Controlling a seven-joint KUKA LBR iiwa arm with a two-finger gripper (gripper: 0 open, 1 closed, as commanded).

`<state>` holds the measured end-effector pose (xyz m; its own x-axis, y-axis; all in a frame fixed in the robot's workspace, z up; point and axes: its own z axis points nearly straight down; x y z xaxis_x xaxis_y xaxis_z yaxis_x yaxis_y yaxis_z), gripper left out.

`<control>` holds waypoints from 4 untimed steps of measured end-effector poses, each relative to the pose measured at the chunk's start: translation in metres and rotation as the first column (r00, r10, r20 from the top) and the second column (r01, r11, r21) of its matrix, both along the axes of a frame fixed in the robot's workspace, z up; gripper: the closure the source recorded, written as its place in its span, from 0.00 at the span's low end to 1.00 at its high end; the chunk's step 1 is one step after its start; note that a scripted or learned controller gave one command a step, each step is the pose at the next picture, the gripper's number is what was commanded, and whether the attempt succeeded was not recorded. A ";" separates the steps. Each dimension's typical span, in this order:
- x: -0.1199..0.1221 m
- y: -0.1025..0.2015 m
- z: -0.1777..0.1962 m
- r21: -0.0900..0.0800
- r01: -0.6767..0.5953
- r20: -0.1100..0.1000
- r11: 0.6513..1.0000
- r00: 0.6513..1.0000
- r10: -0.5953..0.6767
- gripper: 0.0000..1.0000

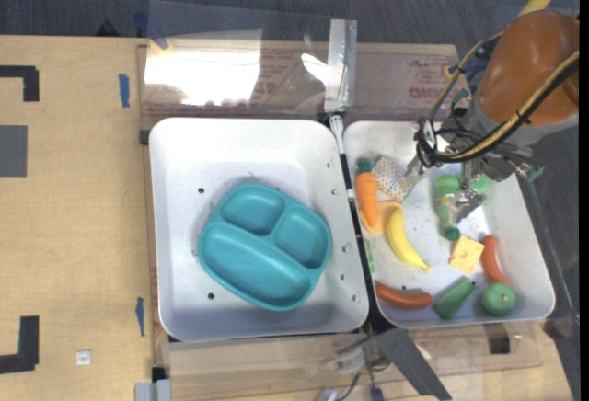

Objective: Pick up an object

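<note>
I see the gripper [463, 197] low in the right bin [538, 284], near its back right part, under the arm's orange band [526, 68] and a tangle of black cables [460, 137]. The fingers are a blur of metal against something green; I can't tell whether they're spread or closed, and I can't tell if anything sits between them. The green item [448, 192] right at the tip is partly covered by the gripper, so I can't name it; it could be one object or two. Just in front of the tip lies a yellow cheese wedge [467, 254], and beside that, toward the right wall, a red sausage [494, 259]. At the front right corner sits a green apple [498, 299], with a dark green vegetable [453, 298] next to it and a second red sausage [402, 297] along the front wall. Left of the gripper a banana [404, 239] lies at a slant, touching or nearly touching a carrot [367, 201] by the divider. Behind the carrot there's a speckled pale piece [390, 177] I can't identify. The left bin [184, 160] holds a teal compartment plate [265, 246]. Behind the bins, a clear sheet [230, 68] glares and washes out what's under it.
</note>
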<state>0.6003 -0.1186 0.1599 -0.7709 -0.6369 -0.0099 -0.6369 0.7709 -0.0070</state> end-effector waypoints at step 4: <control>0.035 0.041 0.099 0.001 -0.005 0.002 1.000 1.000 0.005 1.00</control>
